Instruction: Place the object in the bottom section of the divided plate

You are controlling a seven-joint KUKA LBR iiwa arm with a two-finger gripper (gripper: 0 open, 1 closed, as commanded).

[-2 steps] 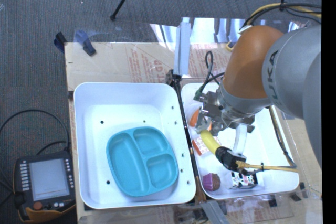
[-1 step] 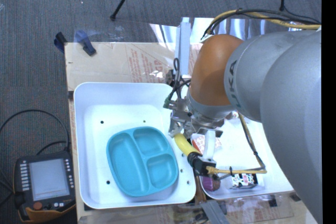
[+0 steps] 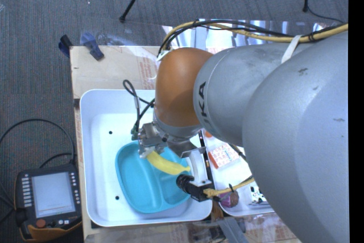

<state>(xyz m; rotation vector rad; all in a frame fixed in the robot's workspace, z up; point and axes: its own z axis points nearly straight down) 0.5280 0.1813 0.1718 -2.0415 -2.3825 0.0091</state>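
Claw (image 3: pixel 152 145) low over blue plate (image 3: pixel 136 182) — whether spread or pinching, cannot tell. Banana (image 3: pixel 165 164) just below-right of it, long axis slanting toward plate's right rim, probably touching.

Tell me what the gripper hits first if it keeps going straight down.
Likely the yellow banana just below the gripper, lying over the blue divided plate. Depth is unclear from this view.

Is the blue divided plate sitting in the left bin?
Yes, the blue divided plate lies inside the left white bin, with a yellow banana over it.
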